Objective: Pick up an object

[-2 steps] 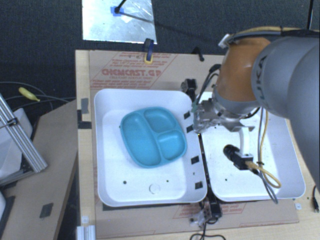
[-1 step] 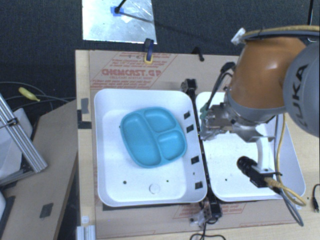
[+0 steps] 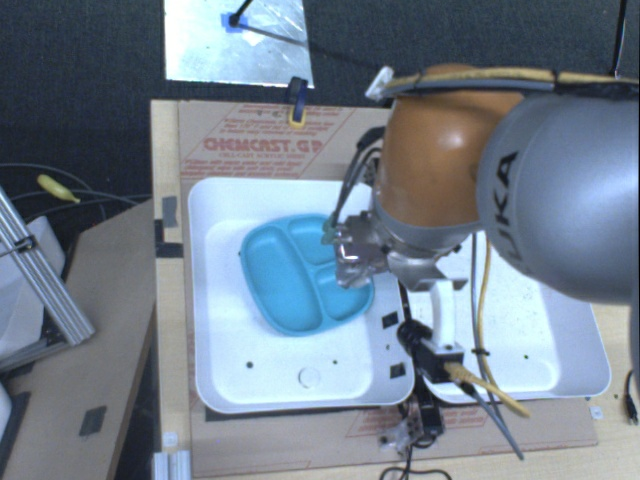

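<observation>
Dark carpeted floor, bench with a brown board under two shallow white bins side by side. Gripper sits low over the left bin, at the right-hand edge of the blue tray; the grey-and-orange arm bulks over it and hides the tool, so whether it is wide, narrow or gripping cannot be told from here. No sign the tray is lifted; it looks flat on the bin floor.

The blue tray lies mid-bin, slanted, with several moulded compartments and a raised rim. Judged: thin stiff plastic, light, smooth and likely slippery, not fragile. A flat top-down pinch on the floor of a compartment would slide off; best hold is across the rim or over a divider ridge between compartments, near the right edge where the tool already is. Being wide and light, it may tilt or swing if taken at one edge.

Right bin partly covered by the arm; cables trail over the bins' shared wall.
</observation>
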Motion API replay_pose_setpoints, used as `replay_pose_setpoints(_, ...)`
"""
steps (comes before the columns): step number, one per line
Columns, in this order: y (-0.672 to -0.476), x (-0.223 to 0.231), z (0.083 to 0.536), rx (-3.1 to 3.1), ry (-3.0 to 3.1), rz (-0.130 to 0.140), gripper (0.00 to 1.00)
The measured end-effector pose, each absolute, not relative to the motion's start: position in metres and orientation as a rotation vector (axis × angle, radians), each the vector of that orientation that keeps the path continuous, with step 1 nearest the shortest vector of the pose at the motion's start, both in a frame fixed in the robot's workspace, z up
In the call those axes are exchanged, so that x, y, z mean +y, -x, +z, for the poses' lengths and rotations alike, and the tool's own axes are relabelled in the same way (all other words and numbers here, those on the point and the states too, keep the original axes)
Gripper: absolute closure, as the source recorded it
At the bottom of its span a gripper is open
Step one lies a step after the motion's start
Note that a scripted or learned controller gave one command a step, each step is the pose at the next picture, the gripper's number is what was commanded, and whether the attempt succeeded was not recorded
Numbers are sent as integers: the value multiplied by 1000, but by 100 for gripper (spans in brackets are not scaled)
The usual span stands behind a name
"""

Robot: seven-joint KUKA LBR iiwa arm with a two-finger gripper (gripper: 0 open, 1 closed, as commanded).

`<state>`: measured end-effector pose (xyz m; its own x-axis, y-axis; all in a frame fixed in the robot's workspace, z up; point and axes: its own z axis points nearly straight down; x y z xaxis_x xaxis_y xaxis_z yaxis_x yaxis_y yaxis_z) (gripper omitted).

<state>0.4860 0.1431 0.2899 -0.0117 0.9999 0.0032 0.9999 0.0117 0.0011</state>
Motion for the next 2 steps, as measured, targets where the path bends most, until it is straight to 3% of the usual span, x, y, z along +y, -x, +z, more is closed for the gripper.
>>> replay_pose_setpoints(1, -496, 97, 426, -2230, 2227, -24, 100)
replay_pose_setpoints(2, -494, 143, 427, -2230, 2215, -7, 100)
